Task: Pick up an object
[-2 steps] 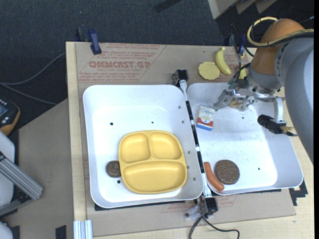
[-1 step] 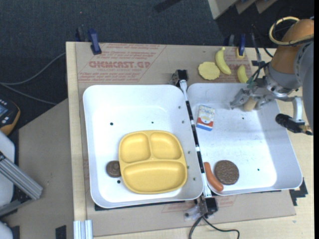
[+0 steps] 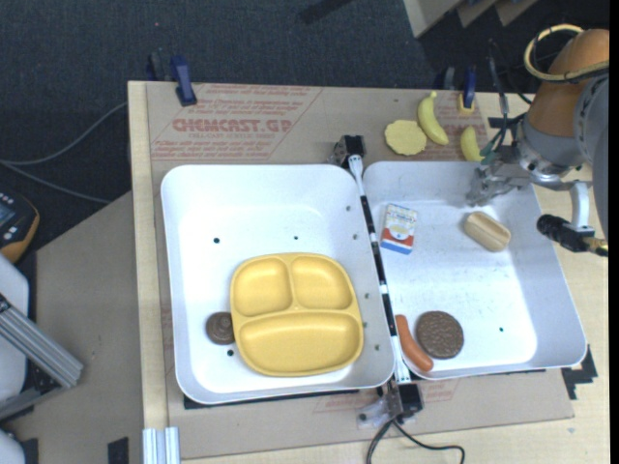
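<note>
Bench top: brown board (image 3: 145,259), red lettering (image 3: 232,126) along its far side. Blue clamp (image 3: 182,80) at far-left corner, second blue clamp (image 3: 469,87) on far edge toward the right. Two white bins side by side: left bin (image 3: 193,201), right bin (image 3: 542,288), a black clip (image 3: 349,148) at the far end of the shared rim. On the board beyond the right bin: toy banana (image 3: 432,119), flat yellow round piece (image 3: 406,137) just beside it. Dark carpet (image 3: 97,27) around the bench, thin cable (image 3: 58,153) on it at left. Aluminium profile (image 3: 39,346) at lower left
</note>
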Motion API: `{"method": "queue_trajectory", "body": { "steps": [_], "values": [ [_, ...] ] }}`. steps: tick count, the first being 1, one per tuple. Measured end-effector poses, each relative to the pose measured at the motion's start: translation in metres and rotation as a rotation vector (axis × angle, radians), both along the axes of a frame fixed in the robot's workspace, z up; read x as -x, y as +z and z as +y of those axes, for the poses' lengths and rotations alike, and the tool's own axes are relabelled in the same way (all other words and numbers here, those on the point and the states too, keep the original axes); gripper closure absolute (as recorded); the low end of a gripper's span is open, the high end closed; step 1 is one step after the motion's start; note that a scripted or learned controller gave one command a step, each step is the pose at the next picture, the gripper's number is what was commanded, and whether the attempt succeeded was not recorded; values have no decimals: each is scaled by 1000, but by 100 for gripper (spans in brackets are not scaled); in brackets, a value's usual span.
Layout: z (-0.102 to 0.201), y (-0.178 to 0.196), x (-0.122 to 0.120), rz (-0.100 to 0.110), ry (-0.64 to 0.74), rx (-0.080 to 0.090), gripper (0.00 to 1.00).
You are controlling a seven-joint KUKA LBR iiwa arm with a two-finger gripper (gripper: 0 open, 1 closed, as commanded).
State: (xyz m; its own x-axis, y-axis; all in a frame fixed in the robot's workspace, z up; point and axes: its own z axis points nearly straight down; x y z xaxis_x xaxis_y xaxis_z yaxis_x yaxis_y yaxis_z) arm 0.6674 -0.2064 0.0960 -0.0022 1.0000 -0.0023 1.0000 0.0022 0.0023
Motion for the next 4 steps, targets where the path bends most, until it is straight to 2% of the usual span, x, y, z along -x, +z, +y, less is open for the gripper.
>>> {"method": "queue_trajectory", "body": {
  "steps": [1,2,3,4],
  "values": [
    [0,-1,0,2,0,-1,0],
    [-12,-9,32,-1,1,-12,0],
    [-14,1,31,-2,3,-3,100],
    [-12,0,31,0,4,-8,0]
  ]
}}
